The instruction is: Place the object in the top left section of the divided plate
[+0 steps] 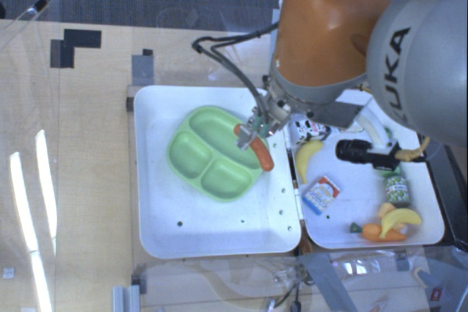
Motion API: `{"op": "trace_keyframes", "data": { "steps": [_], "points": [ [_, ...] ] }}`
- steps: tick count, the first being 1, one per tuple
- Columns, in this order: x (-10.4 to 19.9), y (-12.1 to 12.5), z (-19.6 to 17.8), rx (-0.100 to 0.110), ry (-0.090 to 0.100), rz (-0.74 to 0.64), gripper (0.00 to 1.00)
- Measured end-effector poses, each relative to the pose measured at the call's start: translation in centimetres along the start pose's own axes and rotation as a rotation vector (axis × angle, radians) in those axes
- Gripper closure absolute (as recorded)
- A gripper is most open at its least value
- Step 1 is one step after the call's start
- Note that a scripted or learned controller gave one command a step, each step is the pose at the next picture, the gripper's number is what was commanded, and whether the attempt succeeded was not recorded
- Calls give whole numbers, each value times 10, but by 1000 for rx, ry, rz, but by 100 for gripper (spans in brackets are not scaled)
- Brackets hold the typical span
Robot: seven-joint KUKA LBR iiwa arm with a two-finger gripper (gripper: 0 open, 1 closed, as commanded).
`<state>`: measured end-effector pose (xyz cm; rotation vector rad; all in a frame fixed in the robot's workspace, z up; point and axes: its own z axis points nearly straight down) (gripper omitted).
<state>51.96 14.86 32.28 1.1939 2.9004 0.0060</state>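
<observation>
A light green divided plate (pixel 178 137) lies tilted in the left white bin (pixel 168 230). It has one large section at the upper right and two smaller ones at the left and bottom. My gripper (pixel 254 131) hangs over the plate's right rim, shut on the upper end of an orange-red sausage (pixel 262 154). The sausage slants down to the right, its lower end past the plate's edge and over the bin floor. The big orange and grey wrist hides the space just above the gripper.
The right bin (pixel 431 234) holds a banana (pixel 308 158), a black-and-white toy (pixel 310 130), a small red and blue packet (pixel 321 194), a green-patterned bottle (pixel 396 188) and yellow and orange toy fruit (pixel 392 223). A ridge between the bins (pixel 295 186) runs just right of the sausage.
</observation>
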Motion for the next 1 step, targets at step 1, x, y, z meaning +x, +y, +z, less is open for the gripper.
{"op": "trace_keyframes", "data": {
  "steps": [1],
  "points": [
    [8,-37,50,3,2,1,100]
  ]
}}
